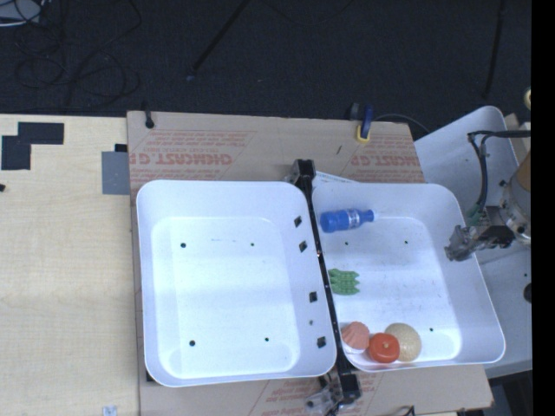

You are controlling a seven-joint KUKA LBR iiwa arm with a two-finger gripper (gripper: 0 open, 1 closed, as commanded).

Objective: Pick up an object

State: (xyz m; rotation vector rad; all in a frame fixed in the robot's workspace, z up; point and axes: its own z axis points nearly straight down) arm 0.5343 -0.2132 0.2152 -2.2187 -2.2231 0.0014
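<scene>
End effector (pixel 464 243), finger state unclear, hovers at right bin's rim; blue plastic bottle (pixel 346 220) lies leftward, well apart: descend centred across its body.

Dark carpeted floor (pixel 260 42) with cables behind; pale wooden bench (pixel 61 267); cardboard sheet (pixel 260 150) under bins.

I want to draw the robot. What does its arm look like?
At the picture's right edge sits a small grey metal gripper with dark parts, and thin black cables loop above it. A bit of orange peeks in behind.
</scene>
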